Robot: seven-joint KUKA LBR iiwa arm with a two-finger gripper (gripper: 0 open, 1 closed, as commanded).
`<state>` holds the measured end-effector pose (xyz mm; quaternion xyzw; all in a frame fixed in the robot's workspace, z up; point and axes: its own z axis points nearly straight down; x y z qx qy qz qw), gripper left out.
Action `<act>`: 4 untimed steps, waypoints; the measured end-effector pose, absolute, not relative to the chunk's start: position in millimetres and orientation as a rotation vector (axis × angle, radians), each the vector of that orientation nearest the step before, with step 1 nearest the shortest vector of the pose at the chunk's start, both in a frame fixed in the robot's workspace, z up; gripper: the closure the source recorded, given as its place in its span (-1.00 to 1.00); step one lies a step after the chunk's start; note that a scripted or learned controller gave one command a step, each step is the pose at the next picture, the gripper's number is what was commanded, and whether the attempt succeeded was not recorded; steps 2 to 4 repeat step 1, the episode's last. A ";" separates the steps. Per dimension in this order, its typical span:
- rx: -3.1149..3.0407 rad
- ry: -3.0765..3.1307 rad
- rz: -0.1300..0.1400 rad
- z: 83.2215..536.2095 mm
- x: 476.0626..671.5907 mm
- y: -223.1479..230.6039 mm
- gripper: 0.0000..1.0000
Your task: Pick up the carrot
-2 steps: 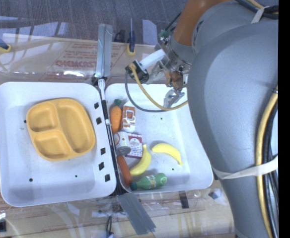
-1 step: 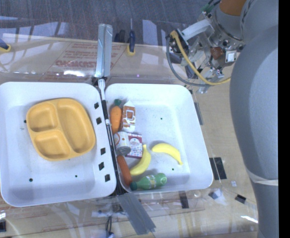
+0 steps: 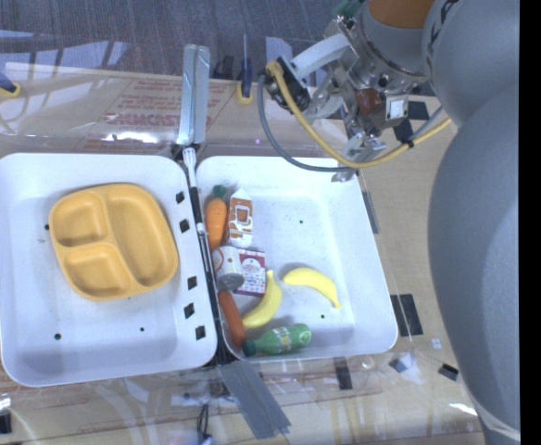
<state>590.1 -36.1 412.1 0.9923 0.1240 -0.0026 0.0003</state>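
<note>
An orange carrot [image 3: 216, 221] with a green top lies along the left wall of the right bin [image 3: 345, 248], pointing toward the front. A second orange carrot-like piece [image 3: 231, 316] lies further forward along the same wall. My gripper [image 3: 363, 130] hangs above the back rim of the right bin, well behind and to the right of both carrots, with nothing visibly in it. Cables and the wrist body hide much of it.
Beside the carrot are a small carton [image 3: 241, 221], a can [image 3: 229, 269], a red-and-white box [image 3: 252, 272], two bananas [image 3: 312, 286], [image 3: 265, 304] and a green bottle [image 3: 280, 339]. The left bin [image 3: 20, 341] holds a yellow divided plate [image 3: 113, 241]. A yellow cable [image 3: 289, 100] loops near the gripper.
</note>
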 end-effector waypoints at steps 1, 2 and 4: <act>3.117 0.387 -0.009 411.8 590.1 -37.1 -1.00; 3.117 0.387 -0.009 411.8 590.1 -37.1 -1.00; 3.117 0.387 -0.009 411.8 590.1 -37.1 -1.00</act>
